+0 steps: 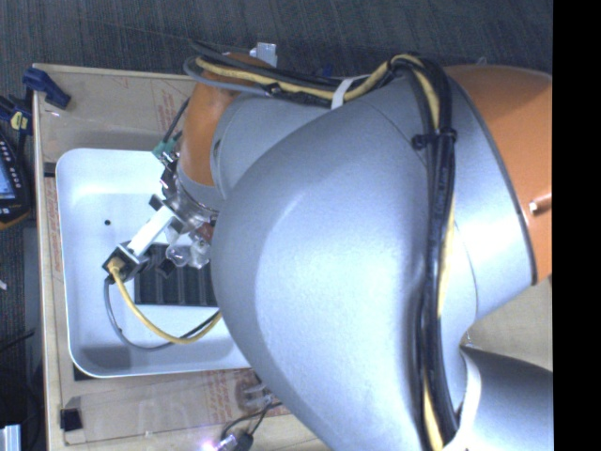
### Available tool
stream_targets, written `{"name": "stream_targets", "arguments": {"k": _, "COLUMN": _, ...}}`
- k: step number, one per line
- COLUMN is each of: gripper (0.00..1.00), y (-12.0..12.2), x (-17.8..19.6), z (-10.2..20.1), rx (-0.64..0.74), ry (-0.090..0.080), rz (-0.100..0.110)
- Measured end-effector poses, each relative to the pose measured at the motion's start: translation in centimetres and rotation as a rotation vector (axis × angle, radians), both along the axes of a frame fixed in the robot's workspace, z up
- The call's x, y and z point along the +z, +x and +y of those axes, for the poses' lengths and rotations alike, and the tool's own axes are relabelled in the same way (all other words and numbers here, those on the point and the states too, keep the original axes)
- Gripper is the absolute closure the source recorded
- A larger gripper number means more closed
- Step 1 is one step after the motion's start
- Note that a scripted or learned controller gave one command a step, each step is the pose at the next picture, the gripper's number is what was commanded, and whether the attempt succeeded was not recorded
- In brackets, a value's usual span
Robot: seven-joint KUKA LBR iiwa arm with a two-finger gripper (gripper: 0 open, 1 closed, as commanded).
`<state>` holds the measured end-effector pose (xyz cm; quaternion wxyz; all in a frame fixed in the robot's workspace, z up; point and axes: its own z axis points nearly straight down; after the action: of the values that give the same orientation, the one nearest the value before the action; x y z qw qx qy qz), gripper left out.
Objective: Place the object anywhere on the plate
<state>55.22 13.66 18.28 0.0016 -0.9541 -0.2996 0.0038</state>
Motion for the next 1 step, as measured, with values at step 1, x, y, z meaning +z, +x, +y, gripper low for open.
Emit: {"name": "stream_targets", "arguments": {"k": 1, "gripper": 1.0, "y": 3.61, "x": 2.39, "z": 2.38, "rx": 0.243, "ry": 0.002, "rz": -0.002}}
